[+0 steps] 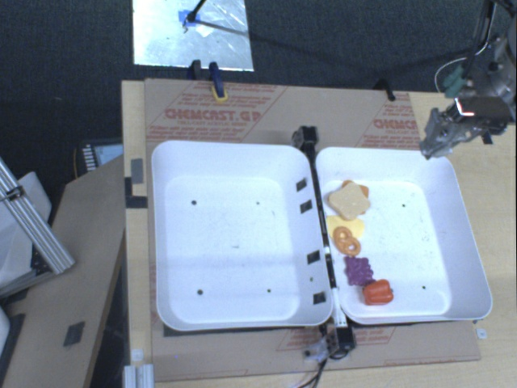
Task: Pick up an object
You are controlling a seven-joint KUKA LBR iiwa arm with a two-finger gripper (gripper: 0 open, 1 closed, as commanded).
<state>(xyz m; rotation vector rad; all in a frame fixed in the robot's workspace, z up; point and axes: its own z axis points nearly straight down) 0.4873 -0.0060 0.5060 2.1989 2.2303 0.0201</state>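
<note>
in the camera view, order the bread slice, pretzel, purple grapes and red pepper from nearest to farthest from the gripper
From the gripper, above the right bin's far corner:
1. bread slice, topmost in the row
2. pretzel, below it
3. purple grapes, lower
4. red pepper, bottom

One fixed overhead camera looks down, apparently slanted, on both bins.

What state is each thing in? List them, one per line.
gripper: raised over the right bin's far right corner, nothing seen in it.
bread slice: lying flat in the right bin.
pretzel: flat, on the yellow piece.
grapes: resting beside the red pepper.
left bin: sitting level.
</note>
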